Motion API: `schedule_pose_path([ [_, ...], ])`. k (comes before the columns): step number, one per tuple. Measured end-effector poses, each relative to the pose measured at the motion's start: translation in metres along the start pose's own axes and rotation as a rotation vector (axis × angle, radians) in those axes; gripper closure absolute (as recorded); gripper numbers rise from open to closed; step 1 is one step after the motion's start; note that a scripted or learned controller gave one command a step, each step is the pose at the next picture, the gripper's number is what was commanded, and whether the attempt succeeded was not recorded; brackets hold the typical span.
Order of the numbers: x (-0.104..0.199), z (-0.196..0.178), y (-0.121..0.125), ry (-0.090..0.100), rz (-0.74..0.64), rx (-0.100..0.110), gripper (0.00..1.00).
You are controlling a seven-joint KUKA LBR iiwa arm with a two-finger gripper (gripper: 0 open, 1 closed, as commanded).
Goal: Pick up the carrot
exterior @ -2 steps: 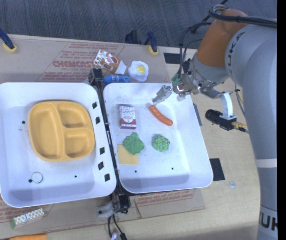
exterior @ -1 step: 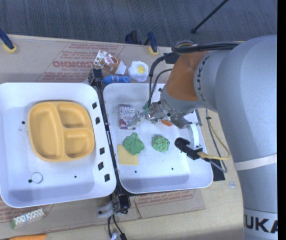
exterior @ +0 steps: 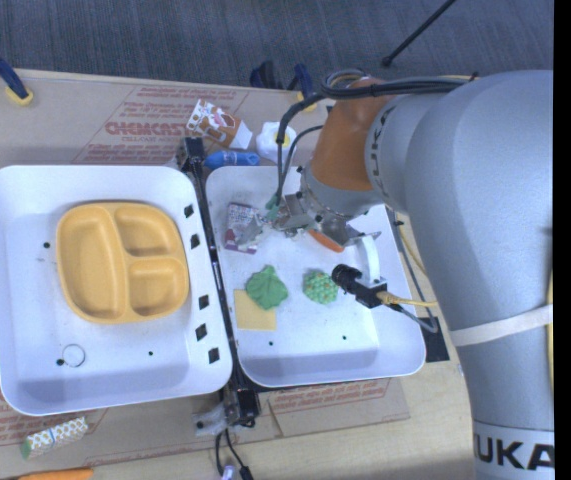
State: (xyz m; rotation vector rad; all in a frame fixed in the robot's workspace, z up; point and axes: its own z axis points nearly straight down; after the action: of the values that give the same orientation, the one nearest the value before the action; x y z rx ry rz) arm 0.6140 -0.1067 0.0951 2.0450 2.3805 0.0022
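Grey arm (exterior: 465,198) fills frame right | pincer (exterior: 300,218) low beside carrot (exterior: 322,239), likely lining up | spread: cannot tell

My gripper (exterior: 310,226) sits low in right bin (exterior: 305,358), carrot (exterior: 323,239) just beside it. Green lettuce piece (exterior: 266,287) nearer. Yellow tray (exterior: 122,261) in left bin (exterior: 25,368).

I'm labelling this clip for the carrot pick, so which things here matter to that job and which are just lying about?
Belongs to the job:
- carrot, orange, partly under the arm in the right bin
- gripper, low over the bin near the carrot

Just lying about:
- green leafy piece
- green bumpy ball
- yellow slice
- crumpled wrapper
- yellow divided tray in the left bin
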Motion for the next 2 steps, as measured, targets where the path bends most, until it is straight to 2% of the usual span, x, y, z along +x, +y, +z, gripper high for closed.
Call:
schedule_pose_path([
  [1, 0.001, -0.011, 0.001, 0.003, -0.004, 0.001, 1.00],
  [2, -0.045, -0.137, -0.034, 0.000, 0.085, 0.003, 1.00],
])
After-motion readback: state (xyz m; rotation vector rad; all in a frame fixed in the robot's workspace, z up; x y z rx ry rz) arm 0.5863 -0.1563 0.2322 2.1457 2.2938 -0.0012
